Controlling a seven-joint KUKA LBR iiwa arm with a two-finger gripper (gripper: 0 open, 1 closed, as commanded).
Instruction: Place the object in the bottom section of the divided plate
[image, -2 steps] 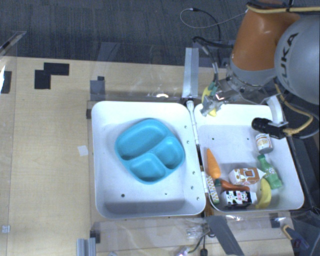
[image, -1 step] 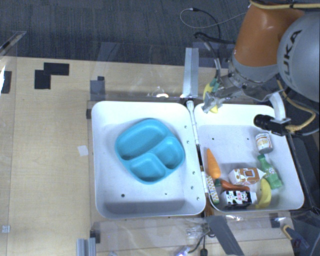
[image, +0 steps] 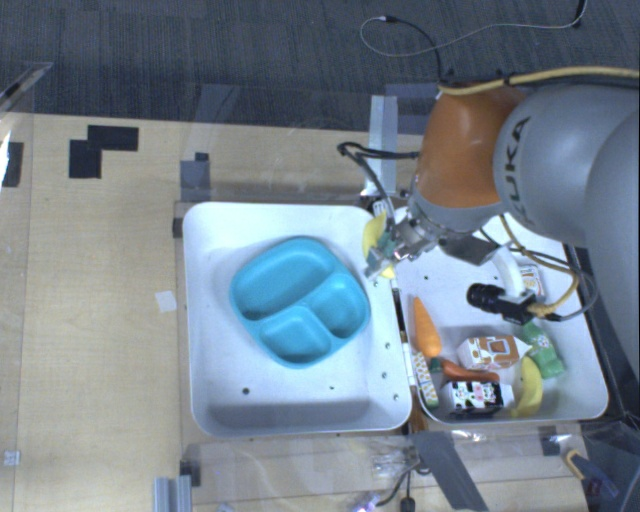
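— Two white bins are seen side by side on the bench; how much of the job can be judged done?

— Little beyond the pick, it would seem. The gripper (image: 388, 248) is seen above the seam between the bins, near the left bin's (image: 215, 400) top right corner, and a small yellow object (image: 374, 236) is seen at its tip. Whether that object is truly clamped between the fingers cannot be told, since the wrist hides them.

— And the plate?

— The blue divided plate (image: 300, 300) is laid in the middle of the left bin, and nothing is seen in any of its three sections. The bottom section (image: 295, 338) is therefore judged unfilled: the carry over the plate, the lowering and the release are all left to be done.

— How is the object described?

— Only a pale yellow, rounded sliver is shown, partly masked by the gripper; its kind cannot be made out.

— What is left in the right bin (image: 590, 400)?

— A carrot (image: 426, 328), a small carton (image: 488, 351), a banana (image: 530, 386) and a dark printed packet (image: 473, 397) are seen toward its bottom edge.
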